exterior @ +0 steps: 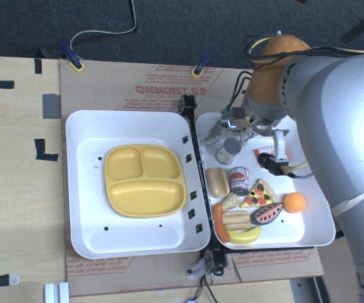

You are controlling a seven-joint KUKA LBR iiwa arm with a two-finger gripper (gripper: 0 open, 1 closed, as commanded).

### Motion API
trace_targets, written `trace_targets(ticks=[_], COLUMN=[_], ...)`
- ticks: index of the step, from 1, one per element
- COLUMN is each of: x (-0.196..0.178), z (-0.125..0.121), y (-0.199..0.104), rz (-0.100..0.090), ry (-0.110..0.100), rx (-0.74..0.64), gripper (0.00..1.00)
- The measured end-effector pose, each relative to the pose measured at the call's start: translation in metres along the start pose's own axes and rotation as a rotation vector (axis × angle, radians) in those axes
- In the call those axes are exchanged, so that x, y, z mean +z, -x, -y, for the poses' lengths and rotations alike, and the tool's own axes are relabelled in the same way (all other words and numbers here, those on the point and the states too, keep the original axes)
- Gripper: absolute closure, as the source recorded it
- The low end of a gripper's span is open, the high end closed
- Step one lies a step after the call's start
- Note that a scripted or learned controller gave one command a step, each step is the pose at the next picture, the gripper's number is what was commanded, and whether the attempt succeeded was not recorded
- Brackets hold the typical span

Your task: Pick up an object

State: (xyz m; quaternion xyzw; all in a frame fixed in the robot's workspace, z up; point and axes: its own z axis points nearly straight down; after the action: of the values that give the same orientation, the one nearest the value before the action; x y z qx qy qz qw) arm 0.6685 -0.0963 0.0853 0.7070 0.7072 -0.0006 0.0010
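We see the hand (230, 145) low in the far part of the right bin (311, 229); we cannot tell its state. The toy food lies nearer us in this bin: a can (239, 180), a pizza slice (258, 194), an orange (294, 202).

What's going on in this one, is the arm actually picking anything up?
Not yet. The grey arm reaches in from the right, and its claw hangs over the back of the right bin, above the toy food. The pile lies toward the front: a bread roll, a small can, a pizza slice, an orange and a banana. The left bin holds a yellow divided plate.
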Motion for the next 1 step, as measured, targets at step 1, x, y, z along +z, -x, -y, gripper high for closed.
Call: trace_targets(ticks=[1], x=[0.0], z=[0.0], y=[0.0], rz=[0.0], ry=[0.0], rx=[0.0], gripper=[0.0])
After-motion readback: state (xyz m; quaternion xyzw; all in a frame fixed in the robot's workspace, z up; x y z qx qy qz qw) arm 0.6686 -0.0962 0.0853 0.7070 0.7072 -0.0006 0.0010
